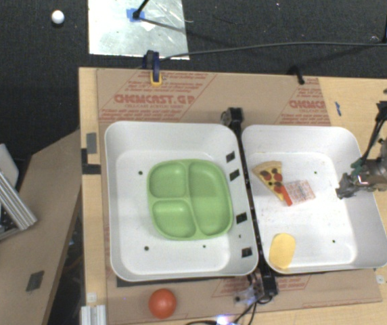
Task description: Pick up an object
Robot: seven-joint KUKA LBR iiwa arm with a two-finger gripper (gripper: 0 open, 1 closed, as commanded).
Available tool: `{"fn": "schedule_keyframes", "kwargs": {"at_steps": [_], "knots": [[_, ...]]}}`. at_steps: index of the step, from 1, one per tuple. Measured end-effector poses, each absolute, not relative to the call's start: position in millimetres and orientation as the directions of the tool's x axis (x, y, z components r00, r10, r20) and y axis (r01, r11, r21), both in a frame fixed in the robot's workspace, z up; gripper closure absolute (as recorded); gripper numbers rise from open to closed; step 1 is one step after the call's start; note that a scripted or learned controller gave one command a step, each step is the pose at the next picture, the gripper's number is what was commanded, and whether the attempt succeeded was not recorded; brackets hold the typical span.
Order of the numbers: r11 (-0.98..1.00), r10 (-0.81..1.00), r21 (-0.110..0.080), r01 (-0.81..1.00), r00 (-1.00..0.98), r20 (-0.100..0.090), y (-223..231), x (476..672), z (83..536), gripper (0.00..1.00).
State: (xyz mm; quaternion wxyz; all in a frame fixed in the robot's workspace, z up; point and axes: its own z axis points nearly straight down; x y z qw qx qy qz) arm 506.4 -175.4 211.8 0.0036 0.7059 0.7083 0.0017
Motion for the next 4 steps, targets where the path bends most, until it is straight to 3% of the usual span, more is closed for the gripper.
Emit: {"fn": "schedule_keyframes", "kwargs": {"at_steps": [1, 4], "knots": [[0.005, 1.0, 0.007, 1.0, -0.005, -0.002, -176, 508.2, 259, 1.0], [0.01, 1.0, 0.003, 1.0, -0.01, 0.002, -16, 562.6, 262, 1.0]]}}
